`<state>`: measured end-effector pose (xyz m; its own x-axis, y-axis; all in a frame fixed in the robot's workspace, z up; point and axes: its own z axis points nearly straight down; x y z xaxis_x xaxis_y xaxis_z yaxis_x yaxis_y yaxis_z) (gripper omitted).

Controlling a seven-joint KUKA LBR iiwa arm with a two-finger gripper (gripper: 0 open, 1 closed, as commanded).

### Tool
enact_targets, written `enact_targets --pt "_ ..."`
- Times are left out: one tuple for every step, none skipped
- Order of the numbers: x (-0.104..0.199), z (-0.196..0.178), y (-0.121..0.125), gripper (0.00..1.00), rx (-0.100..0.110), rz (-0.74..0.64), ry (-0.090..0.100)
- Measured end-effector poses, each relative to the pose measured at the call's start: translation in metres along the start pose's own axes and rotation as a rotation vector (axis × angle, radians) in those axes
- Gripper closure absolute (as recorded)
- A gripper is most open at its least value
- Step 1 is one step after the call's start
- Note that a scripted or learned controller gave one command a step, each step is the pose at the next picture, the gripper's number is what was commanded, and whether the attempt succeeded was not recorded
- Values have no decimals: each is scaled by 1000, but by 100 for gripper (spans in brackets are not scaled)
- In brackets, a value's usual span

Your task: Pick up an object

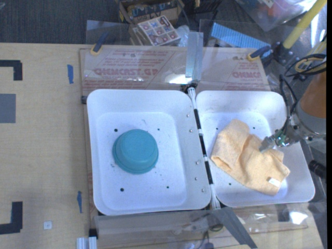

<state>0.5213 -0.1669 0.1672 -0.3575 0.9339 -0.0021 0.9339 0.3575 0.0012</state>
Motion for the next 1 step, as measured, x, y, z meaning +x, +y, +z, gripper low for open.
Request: enact_targets --pt "-2 -8 0 100 -1 4 -2"
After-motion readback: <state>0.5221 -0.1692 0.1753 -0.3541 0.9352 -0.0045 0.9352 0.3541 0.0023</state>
